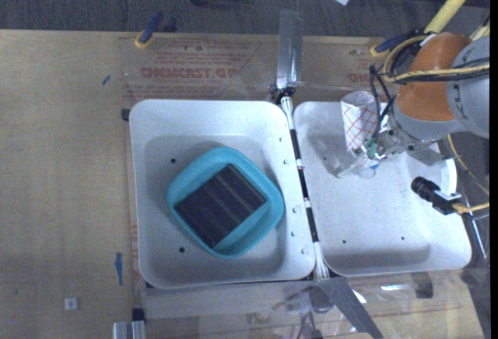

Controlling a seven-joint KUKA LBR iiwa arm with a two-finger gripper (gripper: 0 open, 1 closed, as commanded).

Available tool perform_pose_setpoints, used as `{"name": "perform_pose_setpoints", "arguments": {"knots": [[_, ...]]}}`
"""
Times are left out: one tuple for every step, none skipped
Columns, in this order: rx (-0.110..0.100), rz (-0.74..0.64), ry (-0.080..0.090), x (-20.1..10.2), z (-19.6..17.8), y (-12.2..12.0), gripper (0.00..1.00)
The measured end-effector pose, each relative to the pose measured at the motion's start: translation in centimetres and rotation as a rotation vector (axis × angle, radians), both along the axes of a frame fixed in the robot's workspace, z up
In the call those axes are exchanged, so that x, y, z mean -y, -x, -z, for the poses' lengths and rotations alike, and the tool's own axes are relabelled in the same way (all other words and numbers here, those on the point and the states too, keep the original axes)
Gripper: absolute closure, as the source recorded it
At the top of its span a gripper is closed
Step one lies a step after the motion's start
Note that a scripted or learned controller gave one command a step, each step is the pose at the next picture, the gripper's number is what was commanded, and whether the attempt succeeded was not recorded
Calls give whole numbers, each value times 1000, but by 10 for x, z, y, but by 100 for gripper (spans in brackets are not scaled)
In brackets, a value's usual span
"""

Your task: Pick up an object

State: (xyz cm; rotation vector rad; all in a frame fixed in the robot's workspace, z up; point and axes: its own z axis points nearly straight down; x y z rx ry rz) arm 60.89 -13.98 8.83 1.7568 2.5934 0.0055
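Even, fairly bright overhead light; soft shadows gather inside the white bins (148,174). The picture is slightly soft overall, blurriest around the hand (366,159).

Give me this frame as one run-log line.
arm: over right bin | gripper: at paper cup, grasp unclear | left bin: teal container, dark block inside

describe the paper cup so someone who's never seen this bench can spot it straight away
Of the two shallow white bins, take the right-hand bin, the one the grey arm with the orange band reaches into. Near its far edge, just left of the arm's wrist, sits a white paper cup with a red criss-cross pattern. Nothing else there carries that red lattice; the left bin holds a teal container.
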Motion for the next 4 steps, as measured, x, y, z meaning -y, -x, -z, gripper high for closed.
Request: {"name": "perform_pose_setpoints", "arguments": {"knots": [[-23,-30,0,-20,1,-54,0],[-23,-30,0,-20,1,-54,0],[-24,-31,3,-20,-10,-54,100],[-20,-32,5,-20,-20,-55,100]]}}
